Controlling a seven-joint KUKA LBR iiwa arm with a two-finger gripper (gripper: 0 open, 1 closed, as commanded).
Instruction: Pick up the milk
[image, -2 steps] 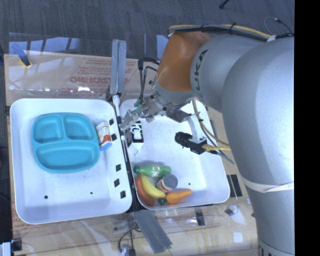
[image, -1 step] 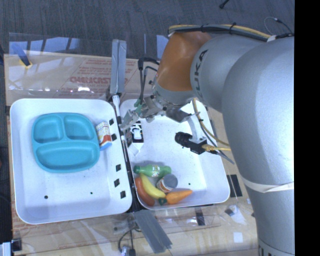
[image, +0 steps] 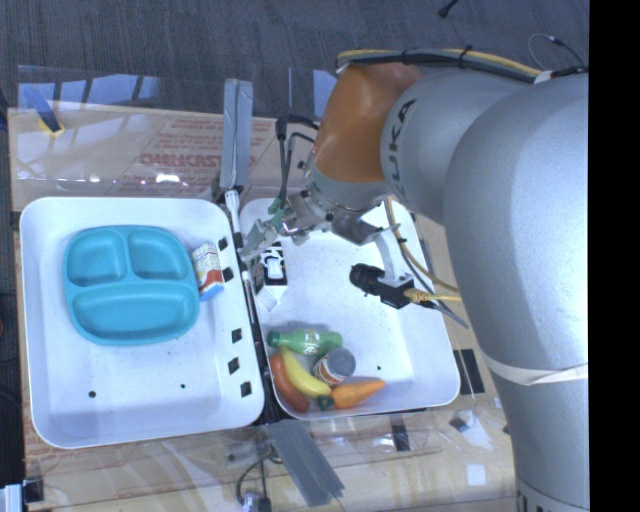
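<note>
The milk (image: 207, 269) is a small white carton with red and blue print. It lies in the left bin (image: 120, 400), against the right edge of a blue divided plate (image: 130, 283) and close to the wall between the two bins. My gripper (image: 265, 250) hangs over the far left corner of the right bin (image: 425, 350), just across that wall and to the right of the milk. The carton is not between its fingers. The arm's orange band (image: 365, 120) and grey body cover the right bin's far side.
A heap of toy food lies at the right bin's near left: a green bottle (image: 305, 342), a banana (image: 300, 375), a can (image: 338, 364) and a carrot (image: 355, 392). A black cable connector (image: 380, 283) hangs over the bin's middle.
</note>
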